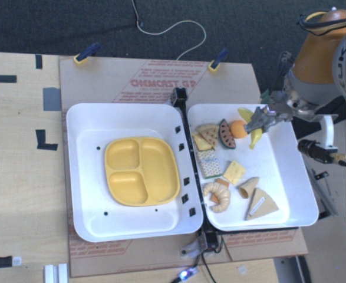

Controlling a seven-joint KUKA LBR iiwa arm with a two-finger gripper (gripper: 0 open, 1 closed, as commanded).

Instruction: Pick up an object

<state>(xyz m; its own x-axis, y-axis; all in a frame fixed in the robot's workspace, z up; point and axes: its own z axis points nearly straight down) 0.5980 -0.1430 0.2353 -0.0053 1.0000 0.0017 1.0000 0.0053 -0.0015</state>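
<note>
tool: mounted on the grey arm with orange band, entering from the right; positioned low over the far part of the right bin; whether it is open or closed, cannot tell at this size. contents of right bin, located relative to the tool: banana, yellow, directly at and partly under the tool; small orange ball, just beside the tool toward the left bin, touching or nearly touching the banana; watermelon slice, red with dark rind, just beyond the ball on that same side; cracker-like pieces, tan, further along that line by the bin's inner wall. nearer the camera than the tool: patterned rectangular piece; yellow cheese block; croissant or shrimp-shaped item, pale orange; tan wedge pieces, two, at the near side of the bin, well apart from the tool. nothing seen between the tool's parts. left bin, well apart from the tool: one yellow divided plate, three compartments, lying flat in the middle. both bins rest side by side on a cardboard sheet on the counter; yellow-and-blue clamps at the sheet's far edge; white cable on dark floor beyond.
</note>
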